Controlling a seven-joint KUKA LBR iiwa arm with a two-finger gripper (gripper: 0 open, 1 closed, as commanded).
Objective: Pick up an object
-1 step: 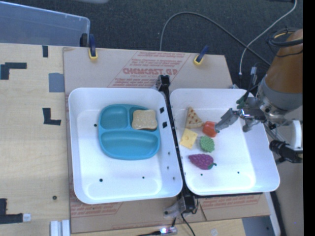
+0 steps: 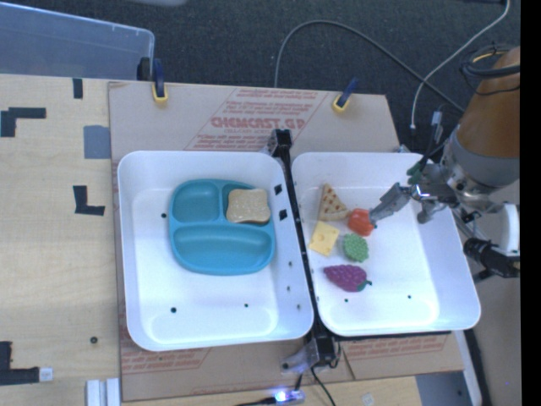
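Note:
The right bin (image 2: 439, 303) holds several toy foods: a pizza slice (image 2: 331, 201), a red tomato (image 2: 361, 221), a yellow cheese wedge (image 2: 324, 238), a green broccoli piece (image 2: 355, 247) and purple grapes (image 2: 345, 277). My gripper (image 2: 401, 211) hangs over the right bin's upper right part, open, with nothing between its fingers. Its left fingertip (image 2: 378, 214) lies just right of the tomato.
The left bin (image 2: 144, 311) carries a blue divided plate (image 2: 221, 228) with a slice of bread (image 2: 248, 205) in its upper right compartment. A black divider (image 2: 292, 227) runs between the bins. Cables (image 2: 363, 36) loop behind the right bin.

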